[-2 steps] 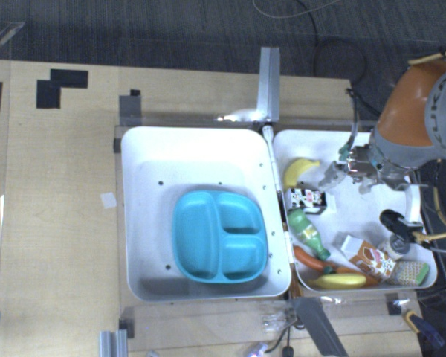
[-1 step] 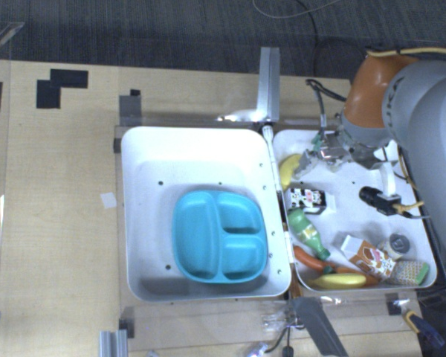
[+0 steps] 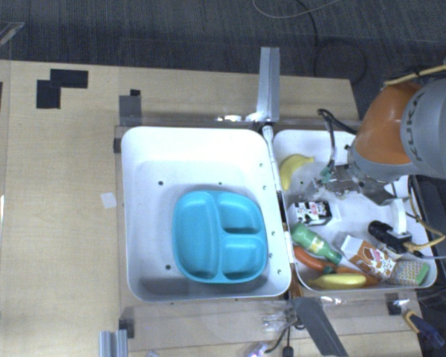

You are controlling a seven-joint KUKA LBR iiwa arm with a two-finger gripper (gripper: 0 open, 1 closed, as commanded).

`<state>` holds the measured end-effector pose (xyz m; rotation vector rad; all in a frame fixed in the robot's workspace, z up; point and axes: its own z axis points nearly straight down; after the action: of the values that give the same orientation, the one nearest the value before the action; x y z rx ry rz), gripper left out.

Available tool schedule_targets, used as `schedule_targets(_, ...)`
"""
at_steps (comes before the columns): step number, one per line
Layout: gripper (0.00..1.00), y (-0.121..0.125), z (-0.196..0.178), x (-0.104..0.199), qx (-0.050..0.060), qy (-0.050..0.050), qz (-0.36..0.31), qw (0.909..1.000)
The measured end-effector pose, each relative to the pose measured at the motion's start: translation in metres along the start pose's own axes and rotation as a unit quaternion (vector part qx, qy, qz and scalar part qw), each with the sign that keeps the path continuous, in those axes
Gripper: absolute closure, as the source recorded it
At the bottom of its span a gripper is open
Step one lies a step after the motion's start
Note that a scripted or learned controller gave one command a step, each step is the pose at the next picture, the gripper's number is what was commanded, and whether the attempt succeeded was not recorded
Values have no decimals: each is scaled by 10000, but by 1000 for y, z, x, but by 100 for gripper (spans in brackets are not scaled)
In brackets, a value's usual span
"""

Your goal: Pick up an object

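Hand [image 3: 328, 182] hangs over right bin [image 3: 424, 277] w/ banana [image 3: 294, 167], cow toy [image 3: 312, 212], green bottle [image 3: 316, 244] nearby; can't tell its grip. Left bin [image 3: 141, 199] has blue tray [image 3: 219, 236].

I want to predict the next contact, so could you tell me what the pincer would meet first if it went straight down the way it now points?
Probably the black-and-white toy, which lies just below the pincer in the right bin, with the yellow banana to its side. Depth is unclear from this slanted view, so it might instead reach bare bin floor beside the toy.
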<state>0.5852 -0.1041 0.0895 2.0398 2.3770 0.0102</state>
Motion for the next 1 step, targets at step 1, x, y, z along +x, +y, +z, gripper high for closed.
schedule_targets(1, 0, -61, -1, 3, -31, -7, 30, 10000)
